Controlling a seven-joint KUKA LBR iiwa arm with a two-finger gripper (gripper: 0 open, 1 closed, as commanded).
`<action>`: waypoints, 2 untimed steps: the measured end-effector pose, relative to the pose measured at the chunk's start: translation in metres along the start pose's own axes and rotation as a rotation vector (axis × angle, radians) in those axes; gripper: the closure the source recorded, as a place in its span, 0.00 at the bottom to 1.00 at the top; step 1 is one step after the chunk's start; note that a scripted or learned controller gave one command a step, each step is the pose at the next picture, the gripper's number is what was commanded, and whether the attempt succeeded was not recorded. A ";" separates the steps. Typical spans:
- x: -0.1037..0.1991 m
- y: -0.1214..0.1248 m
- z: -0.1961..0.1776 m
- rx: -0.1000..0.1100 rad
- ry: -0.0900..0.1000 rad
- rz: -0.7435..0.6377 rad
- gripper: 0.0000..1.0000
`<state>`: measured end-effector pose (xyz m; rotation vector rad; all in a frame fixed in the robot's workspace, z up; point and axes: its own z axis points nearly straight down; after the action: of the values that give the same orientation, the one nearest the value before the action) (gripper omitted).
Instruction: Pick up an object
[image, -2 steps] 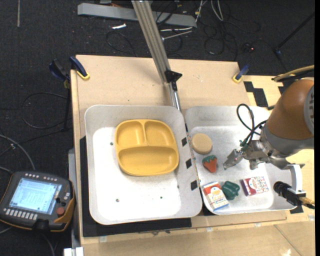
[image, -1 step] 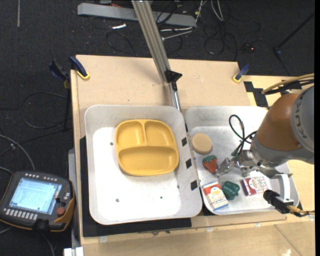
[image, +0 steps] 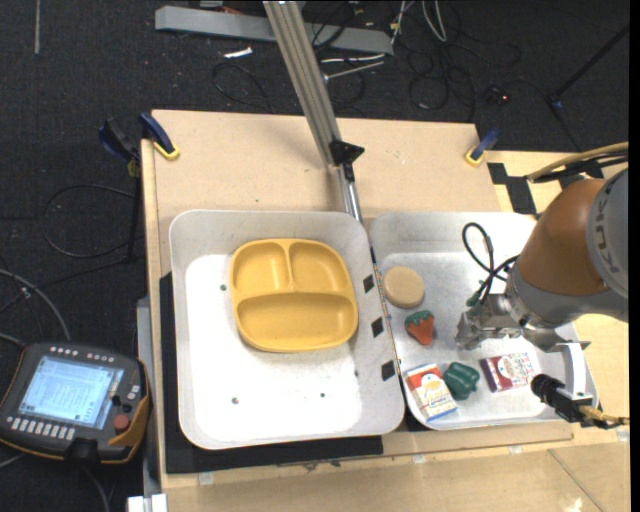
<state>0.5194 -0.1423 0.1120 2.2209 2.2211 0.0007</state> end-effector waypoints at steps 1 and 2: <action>0.007 -0.004 -0.059 -0.004 -0.001 -0.003 1.00; 0.003 -0.009 -0.105 -0.005 -0.002 -0.002 1.00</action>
<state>0.5100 -0.1389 0.2172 2.2151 2.2203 0.0040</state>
